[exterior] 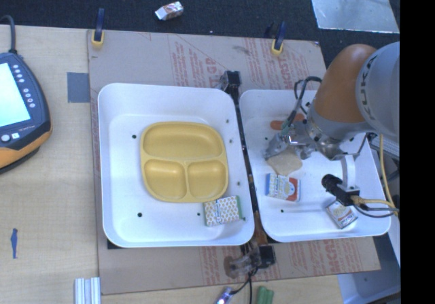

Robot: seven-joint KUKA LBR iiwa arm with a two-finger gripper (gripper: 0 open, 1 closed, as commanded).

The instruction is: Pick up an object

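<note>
Left, yellow tray (pixel 183 160), patterned packet (pixel 222 211)

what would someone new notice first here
The yellow divided plate lies in the middle of the left bin. The grey arm with its orange band reaches over the right bin, its claw low above a tan piece beside a small white carton.

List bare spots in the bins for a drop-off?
Left bin: free strip between its left wall and the yellow tray. Right bin: bare top-left corner. Crowded around the end effector, carton and small box.
</note>
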